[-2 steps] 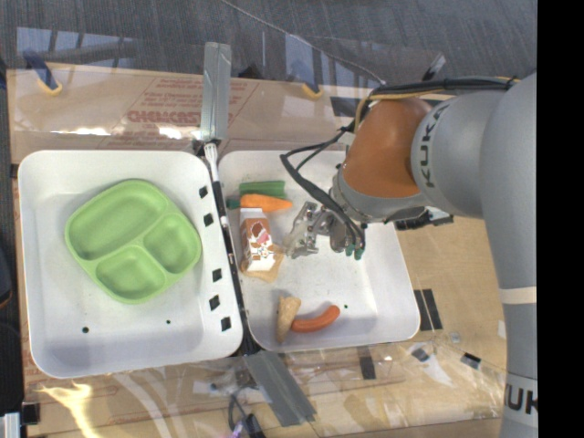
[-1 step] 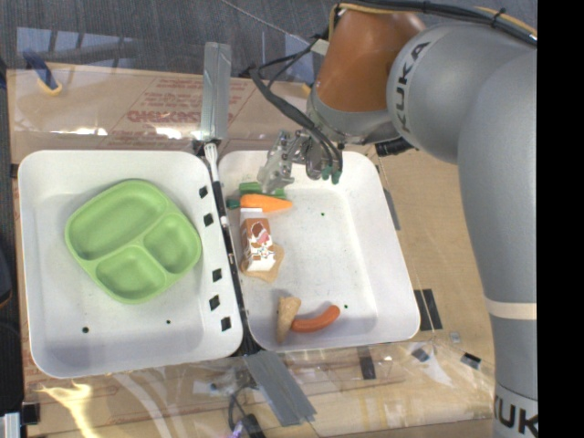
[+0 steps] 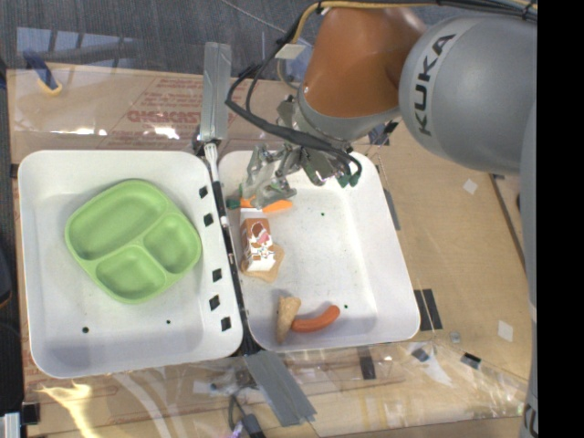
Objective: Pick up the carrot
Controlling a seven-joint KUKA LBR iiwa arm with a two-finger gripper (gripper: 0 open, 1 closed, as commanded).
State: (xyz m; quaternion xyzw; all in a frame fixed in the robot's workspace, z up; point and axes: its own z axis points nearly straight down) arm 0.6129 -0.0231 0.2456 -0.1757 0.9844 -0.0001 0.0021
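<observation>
Closest to the camera is the big grey arm [image 3: 465,80], with its orange band [image 3: 356,53] bent over the right bin [image 3: 401,281]. Under the band, the gripper [image 3: 266,179] is held low at the far left corner of that bin. Whether it is spread or pressed together cannot be told. The carrot [image 3: 276,205] is seen right below it, lying on the bin floor, and it does not look lifted. Nearer, a snack packet [image 3: 258,246] is laid just beside the carrot. A brown cone [image 3: 287,311] and a sausage [image 3: 317,318] are found by the near wall. A green plate [image 3: 132,238] is set in the left bin [image 3: 36,245]. The reach looks done, but the grab and lift are judged still left.
</observation>
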